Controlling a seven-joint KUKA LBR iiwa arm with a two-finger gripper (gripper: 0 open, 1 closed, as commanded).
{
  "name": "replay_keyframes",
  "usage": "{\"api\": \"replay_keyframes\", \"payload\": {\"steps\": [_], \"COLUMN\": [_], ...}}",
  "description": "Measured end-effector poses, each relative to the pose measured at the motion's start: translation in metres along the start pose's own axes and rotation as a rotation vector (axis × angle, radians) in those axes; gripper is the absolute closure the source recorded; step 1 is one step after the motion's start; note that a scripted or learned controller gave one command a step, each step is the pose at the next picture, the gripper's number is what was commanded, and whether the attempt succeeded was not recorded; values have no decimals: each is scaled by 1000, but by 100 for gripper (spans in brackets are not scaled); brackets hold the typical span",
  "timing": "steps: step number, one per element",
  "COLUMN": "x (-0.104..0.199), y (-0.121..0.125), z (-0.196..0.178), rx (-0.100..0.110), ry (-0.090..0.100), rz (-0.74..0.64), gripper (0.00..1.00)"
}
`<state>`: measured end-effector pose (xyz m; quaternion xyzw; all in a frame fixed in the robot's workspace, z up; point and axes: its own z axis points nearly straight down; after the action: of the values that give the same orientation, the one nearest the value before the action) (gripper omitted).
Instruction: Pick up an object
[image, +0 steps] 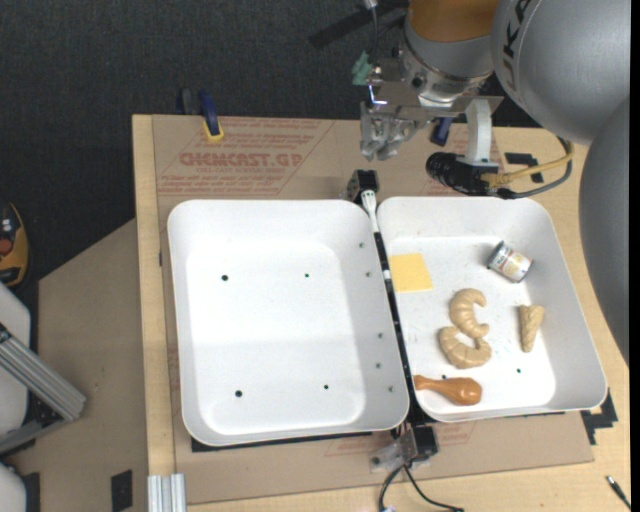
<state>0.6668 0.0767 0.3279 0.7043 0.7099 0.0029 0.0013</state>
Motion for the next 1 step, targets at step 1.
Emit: {"api": "replay_keyframes", "payload": {"steps": [1], "x": [67], "y": [0], "z": [-13], "rx": [1], "ry": [0], "rz": [1], "gripper": [100]}}
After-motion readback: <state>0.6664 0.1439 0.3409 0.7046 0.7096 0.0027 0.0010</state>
